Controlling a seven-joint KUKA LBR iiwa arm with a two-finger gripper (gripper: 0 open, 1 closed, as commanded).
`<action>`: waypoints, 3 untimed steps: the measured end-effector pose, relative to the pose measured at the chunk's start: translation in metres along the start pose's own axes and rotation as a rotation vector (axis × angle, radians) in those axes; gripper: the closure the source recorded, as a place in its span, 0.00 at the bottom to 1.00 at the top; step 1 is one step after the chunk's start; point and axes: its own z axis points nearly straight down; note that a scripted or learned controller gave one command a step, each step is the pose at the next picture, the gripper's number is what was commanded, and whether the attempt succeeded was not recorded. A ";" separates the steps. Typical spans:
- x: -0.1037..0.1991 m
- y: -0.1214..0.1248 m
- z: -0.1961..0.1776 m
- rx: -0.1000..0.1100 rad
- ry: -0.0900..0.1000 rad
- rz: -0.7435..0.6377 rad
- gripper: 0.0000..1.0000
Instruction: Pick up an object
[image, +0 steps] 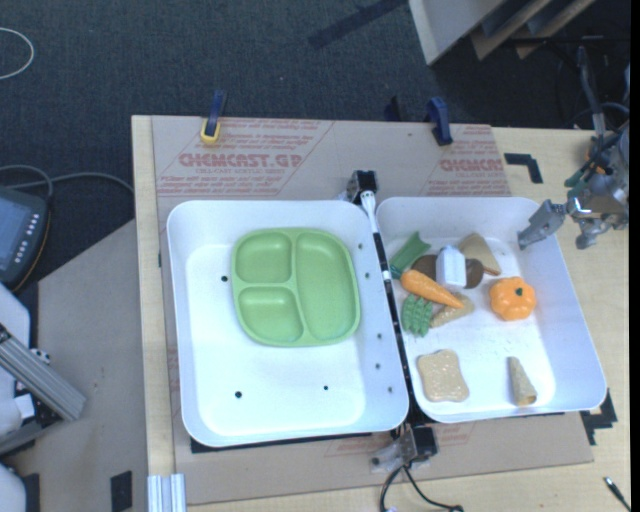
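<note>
Toy foods lie in the right bin (560, 300), and any of them could be the pick: an orange pumpkin (512, 298) stands alone toward the bin's right side, a slice of bread (442, 376) and a small cone-shaped piece (521, 381) lie apart near the front wall, and a carrot (431, 288) sits in a tight heap with green leafy pieces, a brown item and a white one by the left wall. The left bin (200, 380) carries a green divided plate (296, 286).

The tool (575, 222) hangs at the far right corner of the right bin, above its rim, grasping nothing; whether its fingers are spread or closed I cannot tell at this angle.

Risks, as I judge them: a descent into the heap would likely catch two pieces or push them against the wall. The pumpkin is round and may roll out of a squeeze. The bread lies flat, so the fingers may scrape the bin floor and close on air. Coming down this close to the rim, the tool could strike the bin wall.
</note>
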 end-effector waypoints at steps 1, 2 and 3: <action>0.000 0.002 -0.007 -0.013 -0.003 -0.003 0.00; -0.004 0.007 0.037 -0.009 -0.002 -0.003 0.00; -0.001 0.008 0.100 -0.008 -0.001 -0.003 0.00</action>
